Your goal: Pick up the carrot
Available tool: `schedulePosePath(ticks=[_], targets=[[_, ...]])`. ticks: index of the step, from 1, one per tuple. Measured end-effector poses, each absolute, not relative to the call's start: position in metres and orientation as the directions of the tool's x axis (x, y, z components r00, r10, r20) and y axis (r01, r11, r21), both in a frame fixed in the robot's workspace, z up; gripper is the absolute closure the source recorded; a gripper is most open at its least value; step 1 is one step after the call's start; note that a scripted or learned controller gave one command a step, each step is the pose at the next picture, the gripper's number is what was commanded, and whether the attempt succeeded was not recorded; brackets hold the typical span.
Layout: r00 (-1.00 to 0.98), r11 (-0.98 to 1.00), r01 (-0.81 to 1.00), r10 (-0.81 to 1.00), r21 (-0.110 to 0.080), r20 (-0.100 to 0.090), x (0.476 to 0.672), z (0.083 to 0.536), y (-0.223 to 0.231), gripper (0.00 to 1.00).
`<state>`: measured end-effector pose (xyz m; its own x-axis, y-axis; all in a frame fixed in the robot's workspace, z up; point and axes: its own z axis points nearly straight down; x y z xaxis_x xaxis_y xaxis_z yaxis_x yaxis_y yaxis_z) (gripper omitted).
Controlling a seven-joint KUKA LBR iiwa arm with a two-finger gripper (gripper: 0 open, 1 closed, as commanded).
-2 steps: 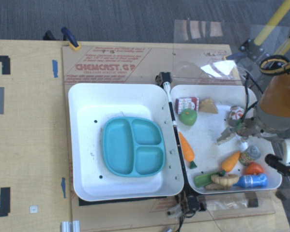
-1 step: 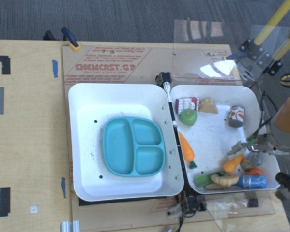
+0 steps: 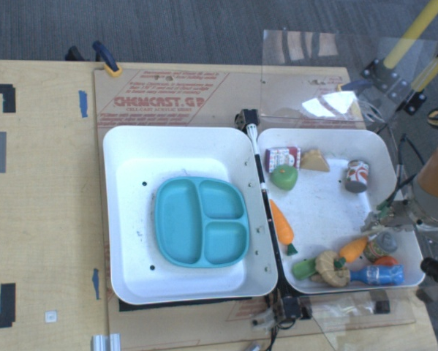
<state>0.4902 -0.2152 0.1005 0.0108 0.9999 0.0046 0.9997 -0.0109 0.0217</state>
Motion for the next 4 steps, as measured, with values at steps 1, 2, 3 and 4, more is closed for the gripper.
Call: schedulePosePath(ticks=[1,2,3,4], targets=[[0.007,-0.007,1.0,1.0,0.018,0.012,0.49,0.1,-0.212,0.0],[-0.237,0.237,0.971,0.971,0.014,-0.005,0.485,0.09,-0.137,0.0],[-0.236,0.236,0.972,0.972,0.021,-0.009,0.487,0.101,-0.137,1.0],[-0.141,0.141,0.99,0.99,0.009,-0.001,0.513,0.216,-0.083,1.0]])
